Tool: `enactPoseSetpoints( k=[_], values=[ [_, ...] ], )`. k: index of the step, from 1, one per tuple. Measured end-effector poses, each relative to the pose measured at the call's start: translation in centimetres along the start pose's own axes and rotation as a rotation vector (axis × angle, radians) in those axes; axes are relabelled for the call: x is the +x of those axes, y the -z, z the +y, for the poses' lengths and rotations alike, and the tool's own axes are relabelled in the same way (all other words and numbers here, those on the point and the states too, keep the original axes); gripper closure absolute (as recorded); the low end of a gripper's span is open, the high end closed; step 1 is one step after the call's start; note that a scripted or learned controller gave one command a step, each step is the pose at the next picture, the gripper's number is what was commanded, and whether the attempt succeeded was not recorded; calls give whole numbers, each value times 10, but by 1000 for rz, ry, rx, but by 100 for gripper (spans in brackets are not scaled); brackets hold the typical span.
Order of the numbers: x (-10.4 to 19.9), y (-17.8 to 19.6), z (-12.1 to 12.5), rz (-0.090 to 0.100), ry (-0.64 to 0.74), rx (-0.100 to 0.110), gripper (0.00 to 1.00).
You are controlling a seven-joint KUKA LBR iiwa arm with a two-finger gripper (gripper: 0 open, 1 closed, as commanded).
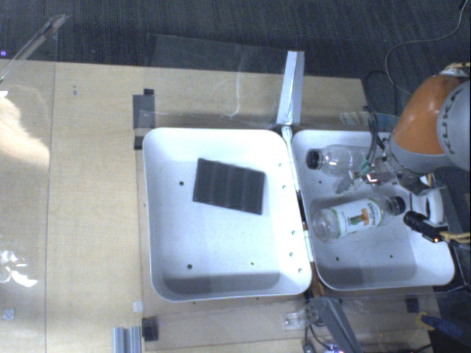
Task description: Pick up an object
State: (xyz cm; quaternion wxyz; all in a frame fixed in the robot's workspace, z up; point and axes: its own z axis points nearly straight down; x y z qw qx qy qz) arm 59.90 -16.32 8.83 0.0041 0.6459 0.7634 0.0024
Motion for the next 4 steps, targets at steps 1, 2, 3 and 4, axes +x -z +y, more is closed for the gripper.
enactPoseSetpoints(
  k=[1,2,3,4],
  values=[
    [0,2,-61,-2,203,-3,0],
    [21,32,22,8,74,21,0],
    [40,87,26,0,112,-1,0],
    [7,137,31,-1,61,0,0]
  ],
)
